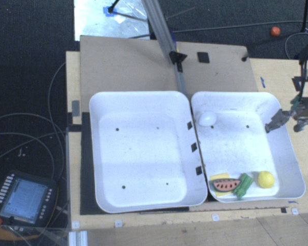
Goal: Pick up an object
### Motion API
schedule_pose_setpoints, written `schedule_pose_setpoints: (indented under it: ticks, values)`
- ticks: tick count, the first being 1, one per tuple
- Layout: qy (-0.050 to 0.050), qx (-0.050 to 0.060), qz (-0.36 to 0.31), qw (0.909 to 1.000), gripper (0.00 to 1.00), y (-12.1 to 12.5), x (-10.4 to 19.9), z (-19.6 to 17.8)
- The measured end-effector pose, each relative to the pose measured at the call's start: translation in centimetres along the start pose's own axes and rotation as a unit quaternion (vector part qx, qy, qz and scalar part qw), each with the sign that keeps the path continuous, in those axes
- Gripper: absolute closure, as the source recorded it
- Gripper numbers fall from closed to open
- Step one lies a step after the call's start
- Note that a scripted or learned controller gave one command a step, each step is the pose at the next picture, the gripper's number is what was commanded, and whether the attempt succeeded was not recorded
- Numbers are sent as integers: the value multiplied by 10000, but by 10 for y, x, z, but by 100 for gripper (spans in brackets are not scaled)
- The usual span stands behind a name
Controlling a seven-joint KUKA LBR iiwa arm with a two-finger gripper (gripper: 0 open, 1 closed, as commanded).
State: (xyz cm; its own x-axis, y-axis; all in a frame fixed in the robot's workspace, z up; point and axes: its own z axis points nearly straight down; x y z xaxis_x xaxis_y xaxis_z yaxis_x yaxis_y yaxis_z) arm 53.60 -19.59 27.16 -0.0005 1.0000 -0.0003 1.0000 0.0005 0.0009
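1. Gripper [275, 121] juts in from the right edge, over the right rim of the right bin [287, 152], reaching leftward at a slight downward slant.
2. Whether it is open or closed cannot be told at this size; nothing visible sits in it.
3. Along the right bin's near wall lie a watermelon slice [225, 185], a green vegetable [243, 185] and a yellow lemon [266, 179], well apart from the gripper.
4. The slice's long axis runs left to right; the green piece slants from lower left to upper right, touching the slice.
5. A white rounded object [207, 119] rests in the bin's far left corner.
6. The left bin [100, 152] lies alongside.
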Motion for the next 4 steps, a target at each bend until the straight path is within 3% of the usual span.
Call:
schedule_pose_setpoints:
  ticks: [1, 2, 3, 4]
  values:
    - [-1, -8, -5, 10000, 100, 0, 0, -11]
    - [-1, -11, -9, 10000, 100, 1, 0, -21]
    - [9, 20, -15, 10000, 100, -3, 38, 32]
    - [-3, -15, -151, 9999, 100, 49, 41, 4]
